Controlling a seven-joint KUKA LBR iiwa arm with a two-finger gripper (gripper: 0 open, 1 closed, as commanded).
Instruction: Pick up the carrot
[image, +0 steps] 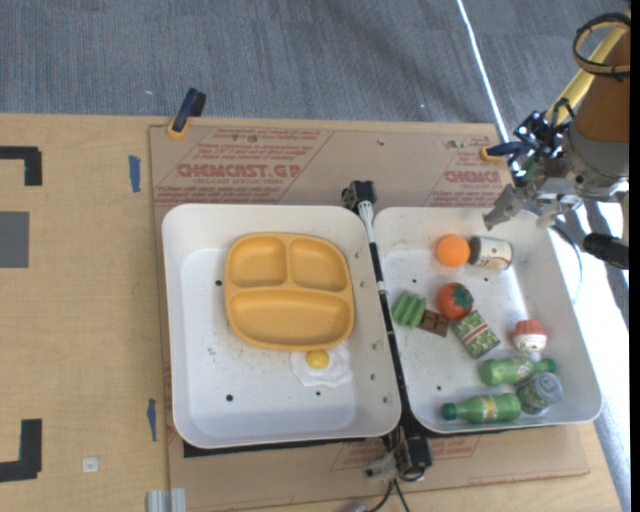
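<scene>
The carrot (455, 300) looks like a short orange-red piece with a green leafy top, lying in the middle of the right bin (575, 330). My gripper (520, 220) hangs over that bin's far edge, up and to the right of the carrot and well apart from it. Its two fingers are spread open with nothing between them. A round orange ball (452, 250) and a small white jar (493, 254) lie between the gripper and the carrot.
Around the carrot lie a green ridged piece (407, 309), a brown block (433, 322), a green packet (478, 335), a red-and-white mushroom (528, 338) and two green bottles (483, 407). The left bin (190, 330) holds a yellow divided plate (290, 290) and a fried egg (318, 363).
</scene>
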